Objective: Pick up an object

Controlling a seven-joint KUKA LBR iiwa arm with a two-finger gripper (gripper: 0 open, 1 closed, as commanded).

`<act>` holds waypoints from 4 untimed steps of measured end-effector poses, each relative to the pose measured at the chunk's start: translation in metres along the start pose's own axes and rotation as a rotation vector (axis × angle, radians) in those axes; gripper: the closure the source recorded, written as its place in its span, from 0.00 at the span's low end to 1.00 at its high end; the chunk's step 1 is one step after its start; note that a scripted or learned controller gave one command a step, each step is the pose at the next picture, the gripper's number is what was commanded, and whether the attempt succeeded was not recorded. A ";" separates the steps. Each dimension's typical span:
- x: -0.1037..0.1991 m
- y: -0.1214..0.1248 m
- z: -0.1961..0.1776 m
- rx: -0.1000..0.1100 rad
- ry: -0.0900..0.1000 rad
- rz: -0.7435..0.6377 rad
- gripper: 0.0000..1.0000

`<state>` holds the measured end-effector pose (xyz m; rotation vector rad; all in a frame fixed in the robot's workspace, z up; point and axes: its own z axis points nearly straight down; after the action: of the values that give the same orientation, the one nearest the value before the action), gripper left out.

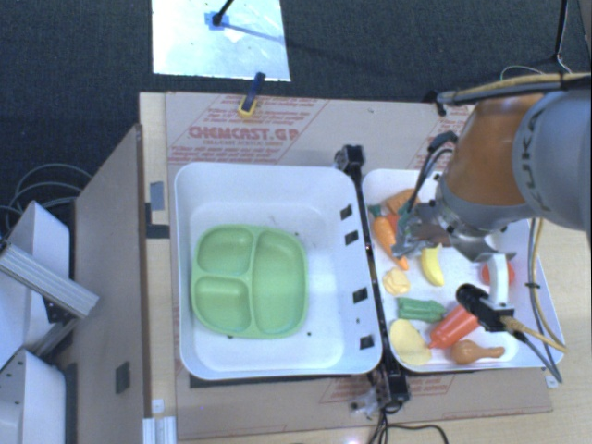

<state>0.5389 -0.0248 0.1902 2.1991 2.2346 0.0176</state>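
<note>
The right bin (pixel 377 185) holds several toy foods. Among them are a yellow banana (pixel 432 265), an orange carrot (pixel 399 202), a green and orange piece (pixel 382 232), a green pod (pixel 421 310) and a red-orange piece (pixel 453 325). My gripper (pixel 405 243) hangs low over the bin's left half, just left of the banana and right beside the green and orange piece. The arm's wrist covers the bin's upper right part. I see no object lifted clear of the bin.
The left bin (pixel 213 192) holds a green divided plate (pixel 250 280). A pale yellow piece (pixel 408 340) and an orange drumstick (pixel 475 351) lie near the right bin's front wall. A black divider (pixel 363 248) runs between the bins. Cables trail at the right.
</note>
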 end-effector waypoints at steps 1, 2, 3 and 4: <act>-0.015 -0.044 -0.011 0.013 -0.003 0.016 1.00; -0.033 -0.052 -0.036 0.008 -0.004 0.016 1.00; -0.061 -0.052 -0.053 0.010 -0.005 0.017 1.00; -0.075 -0.032 -0.069 0.008 -0.005 0.014 1.00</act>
<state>0.5077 -0.1003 0.2583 2.2165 2.2208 0.0033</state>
